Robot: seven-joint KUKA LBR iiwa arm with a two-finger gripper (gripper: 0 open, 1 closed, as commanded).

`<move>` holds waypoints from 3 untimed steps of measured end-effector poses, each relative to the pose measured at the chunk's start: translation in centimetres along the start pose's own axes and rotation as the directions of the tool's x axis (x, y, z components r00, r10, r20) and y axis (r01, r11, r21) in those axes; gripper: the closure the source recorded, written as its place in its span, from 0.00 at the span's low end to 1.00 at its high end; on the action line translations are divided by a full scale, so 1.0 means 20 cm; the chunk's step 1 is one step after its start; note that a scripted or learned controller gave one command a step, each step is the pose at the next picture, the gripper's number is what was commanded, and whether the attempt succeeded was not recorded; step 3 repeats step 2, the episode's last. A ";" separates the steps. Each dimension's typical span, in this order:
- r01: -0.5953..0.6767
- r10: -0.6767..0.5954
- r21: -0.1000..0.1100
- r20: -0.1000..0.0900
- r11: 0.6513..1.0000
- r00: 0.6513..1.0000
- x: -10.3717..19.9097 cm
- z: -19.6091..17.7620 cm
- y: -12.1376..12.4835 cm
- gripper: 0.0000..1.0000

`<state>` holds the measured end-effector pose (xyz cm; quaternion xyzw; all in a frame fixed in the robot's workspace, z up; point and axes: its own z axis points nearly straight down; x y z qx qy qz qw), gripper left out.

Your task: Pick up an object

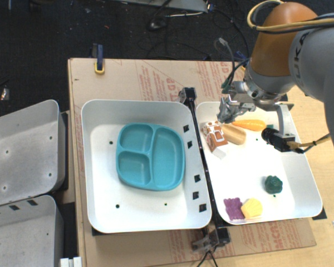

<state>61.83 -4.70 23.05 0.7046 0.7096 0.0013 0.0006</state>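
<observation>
- The left bin [94, 149] lay well to the left of the hand and held a teal divided tray [151, 156] with three compartments, lying flat near the bin's middle.
- A row of small black clips [196, 171] ran along the seam between the two bins, down and left of the hand.
- A brown-and-white block-shaped object [214, 136] lay in the right bin [300, 166], just below and left of the hand, with a tan bread-like piece [234, 134] touching its right side.
- The hand [229, 111] hung low over the upper left part of the right bin; whether it was open or closed could not be told, and nothing was seen in it.
- An orange carrot-like piece [249, 124] lay just right of the hand, beside the tan piece.
- A purple toy [232, 207] and a yellow toy [252, 208] sat side by side at the bin's near edge, well below the hand.
- A dark green toy [273, 184] rested lower right of the hand, apart from the others.
- The table [156, 74] carried both bins.
</observation>
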 end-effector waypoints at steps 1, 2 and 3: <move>0.000 0.000 0.003 0.000 1.000 1.000 0.24 0.04 0.01 1.00; 0.001 -0.001 -0.001 -0.001 1.000 1.000 0.53 -0.02 0.08 1.00; 0.001 -0.001 -0.001 -0.001 1.000 1.000 0.53 -0.02 0.08 1.00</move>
